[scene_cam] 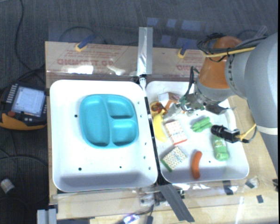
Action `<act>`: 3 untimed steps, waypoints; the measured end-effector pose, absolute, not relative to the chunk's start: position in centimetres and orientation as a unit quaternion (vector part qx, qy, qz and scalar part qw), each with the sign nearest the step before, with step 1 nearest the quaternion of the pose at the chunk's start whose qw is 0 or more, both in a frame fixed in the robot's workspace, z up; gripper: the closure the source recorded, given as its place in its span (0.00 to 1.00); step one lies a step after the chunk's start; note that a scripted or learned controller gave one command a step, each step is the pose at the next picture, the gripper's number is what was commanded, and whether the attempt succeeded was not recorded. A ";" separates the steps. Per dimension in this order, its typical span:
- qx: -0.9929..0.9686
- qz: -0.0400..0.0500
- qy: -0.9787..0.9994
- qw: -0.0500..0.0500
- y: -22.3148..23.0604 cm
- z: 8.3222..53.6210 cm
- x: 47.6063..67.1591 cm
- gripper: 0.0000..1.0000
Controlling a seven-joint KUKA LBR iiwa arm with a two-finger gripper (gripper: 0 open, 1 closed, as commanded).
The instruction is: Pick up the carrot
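Note:
The carrot [196,164], a short orange-red stick, lies near the front of the right bin [238,169], pointing roughly front to back. My gripper [181,103] sits low over the back left part of that bin, well behind the carrot and to its left. It hovers close to a brown ring-shaped thing [157,108] and a small white item. The carrot lies free, with nothing touching it.
The right bin also holds a yellow banana [159,127], a red-and-white box [176,131], a checked packet [174,157], a green pod [201,124] and a green bottle [220,149]. A blue divided plate [109,119] rests in the left bin [70,167].

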State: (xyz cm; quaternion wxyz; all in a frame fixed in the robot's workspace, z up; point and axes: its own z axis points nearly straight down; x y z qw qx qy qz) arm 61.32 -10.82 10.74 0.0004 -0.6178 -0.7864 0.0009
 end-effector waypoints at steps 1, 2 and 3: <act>-0.540 -0.001 -0.842 -0.009 -10.5 9.1 58.4 0.00; -0.539 -0.003 -0.842 -0.007 -10.2 10.0 58.4 1.00; -0.522 -0.010 -0.853 -0.008 -0.4 16.0 56.0 1.00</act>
